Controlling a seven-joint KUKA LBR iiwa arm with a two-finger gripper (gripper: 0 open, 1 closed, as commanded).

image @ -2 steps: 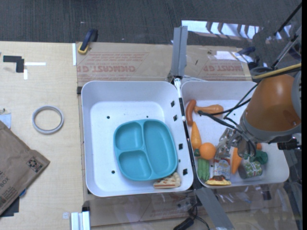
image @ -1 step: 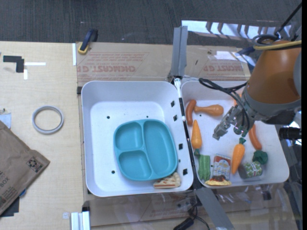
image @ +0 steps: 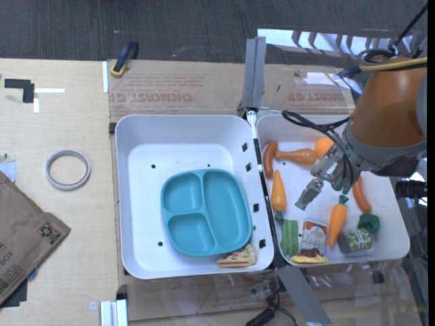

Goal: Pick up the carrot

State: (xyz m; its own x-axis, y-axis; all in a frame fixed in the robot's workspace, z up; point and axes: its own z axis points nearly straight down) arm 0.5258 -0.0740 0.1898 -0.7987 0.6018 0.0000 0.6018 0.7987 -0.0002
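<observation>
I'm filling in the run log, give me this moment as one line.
task: pick up carrot | end effector: over right bin, nothing held | carrot: lying in right bin, just right of end effector | status: not grasped

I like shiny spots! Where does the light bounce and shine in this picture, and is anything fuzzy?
Camera view: bright glare on the glossy panel behind the right bin; a soft sheen on the arm's orange band; the gripper looks slightly blurred; the carrot is sharp.

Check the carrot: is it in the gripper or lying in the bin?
Lying in the right bin. The carrot rests on its floor; the gripper hangs apart, upper left of it.
</observation>
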